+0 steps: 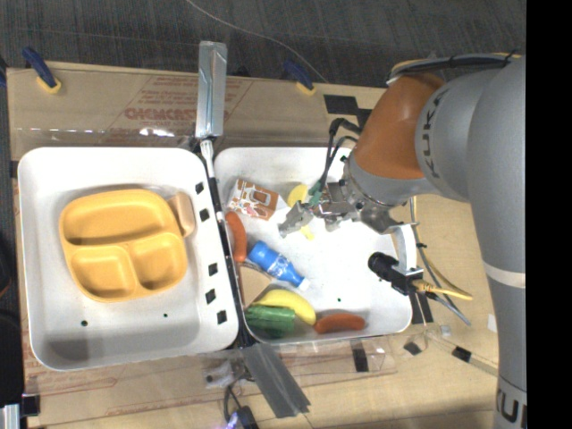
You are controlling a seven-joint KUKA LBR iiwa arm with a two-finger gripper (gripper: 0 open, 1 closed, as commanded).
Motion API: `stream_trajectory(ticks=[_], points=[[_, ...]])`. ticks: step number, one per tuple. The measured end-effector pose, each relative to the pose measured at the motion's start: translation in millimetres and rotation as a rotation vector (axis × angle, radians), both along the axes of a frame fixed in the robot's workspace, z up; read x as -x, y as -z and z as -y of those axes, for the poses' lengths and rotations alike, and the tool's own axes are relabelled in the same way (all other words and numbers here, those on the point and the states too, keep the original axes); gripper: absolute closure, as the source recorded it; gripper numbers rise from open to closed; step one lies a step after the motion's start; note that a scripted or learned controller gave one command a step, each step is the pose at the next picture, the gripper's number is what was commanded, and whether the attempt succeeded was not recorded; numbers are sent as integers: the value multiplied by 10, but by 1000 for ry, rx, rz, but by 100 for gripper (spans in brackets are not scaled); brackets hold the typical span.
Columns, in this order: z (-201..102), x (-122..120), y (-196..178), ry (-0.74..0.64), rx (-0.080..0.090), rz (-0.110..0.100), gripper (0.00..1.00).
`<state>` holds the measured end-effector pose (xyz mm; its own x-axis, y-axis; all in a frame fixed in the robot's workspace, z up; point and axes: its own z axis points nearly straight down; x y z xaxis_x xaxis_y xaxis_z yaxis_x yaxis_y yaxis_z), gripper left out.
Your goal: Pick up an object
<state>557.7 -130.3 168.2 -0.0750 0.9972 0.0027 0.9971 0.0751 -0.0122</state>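
We see the gripper [299, 219] low in the right bin [357, 280], at about 11 o'clock from the bin's middle; whether its fingers are apart or together, we cannot tell. The blue bottle [275, 264] lies at its 7 o'clock, the banana [290, 303] below. The yellow tray [121, 242] sits in the left bin [45, 320].

Bright toy colours in two white bins

The left bin [36, 329] is white and carries a yellow compartment tray [121, 239]; the right bin [357, 280] is white too, with a blue bottle [275, 264], a yellow banana [290, 304], a green vegetable [268, 320], a red-orange sausage [340, 323] and an orange-and-white packet [252, 200]. The arm [465, 123] is grey, banded orange.
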Motion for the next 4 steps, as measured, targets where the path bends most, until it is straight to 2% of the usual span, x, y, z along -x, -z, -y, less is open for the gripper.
stream_trajectory(ticks=[1, 2, 3, 4], points=[[-82, -402, 660, -108, 6, 28, 0], [122, -428, 741, -150, 2, 16, 0], [115, -427, 649, -154, 2, 14, 100], [116, -426, 652, -154, 2, 14, 0]])
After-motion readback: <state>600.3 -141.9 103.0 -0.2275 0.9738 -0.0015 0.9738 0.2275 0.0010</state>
